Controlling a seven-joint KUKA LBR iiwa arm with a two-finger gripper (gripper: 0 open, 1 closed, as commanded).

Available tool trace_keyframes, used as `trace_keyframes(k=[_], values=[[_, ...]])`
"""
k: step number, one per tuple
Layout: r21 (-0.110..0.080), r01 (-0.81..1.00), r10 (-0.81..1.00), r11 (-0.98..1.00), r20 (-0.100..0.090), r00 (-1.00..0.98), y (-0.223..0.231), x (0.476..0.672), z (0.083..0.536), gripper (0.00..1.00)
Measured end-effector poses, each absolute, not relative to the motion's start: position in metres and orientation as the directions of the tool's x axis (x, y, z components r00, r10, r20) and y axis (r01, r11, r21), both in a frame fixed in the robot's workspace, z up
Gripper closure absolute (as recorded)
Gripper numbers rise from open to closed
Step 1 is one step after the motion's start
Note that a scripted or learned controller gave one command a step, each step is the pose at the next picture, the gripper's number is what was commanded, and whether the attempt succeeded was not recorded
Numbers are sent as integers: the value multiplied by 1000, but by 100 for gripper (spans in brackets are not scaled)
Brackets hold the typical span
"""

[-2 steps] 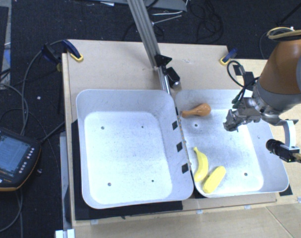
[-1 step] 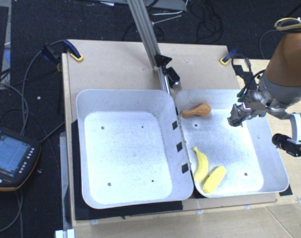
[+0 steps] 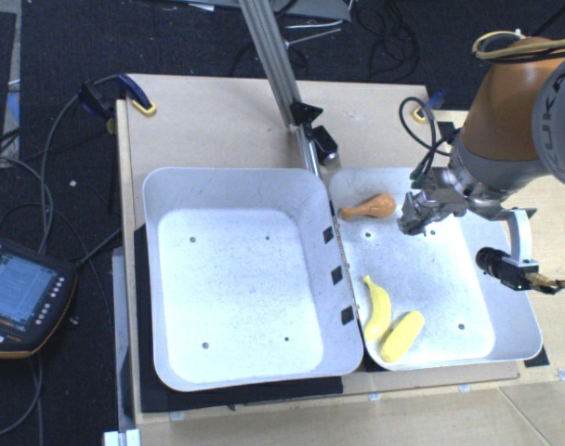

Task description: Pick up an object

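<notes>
The right white bin holds three objects. An orange-brown chicken drumstick toy lies near its far left corner. A yellow banana and a yellow lemon-like piece lie side by side near its front left. My gripper hangs over the far part of the right bin, just right of the drumstick and apart from it. Nothing shows between its dark fingers.
The left white bin sits beside the right one, joined by black clips. A slanted metal post rises behind the bins. A black camera unit is mounted on my wrist. A teach pendant lies at far left.
</notes>
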State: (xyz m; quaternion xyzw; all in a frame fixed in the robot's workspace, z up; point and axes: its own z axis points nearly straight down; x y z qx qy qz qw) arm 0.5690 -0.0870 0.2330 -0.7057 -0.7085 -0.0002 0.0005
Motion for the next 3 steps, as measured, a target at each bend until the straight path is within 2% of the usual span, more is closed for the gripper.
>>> trace_keyframes(k=[2, 3], values=[[-1, 1000, 1000, 5, 1, -5, 21, 594, 222, 100], [1, 1000, 1000, 5, 1, -5, 75, 597, 237, 100]])
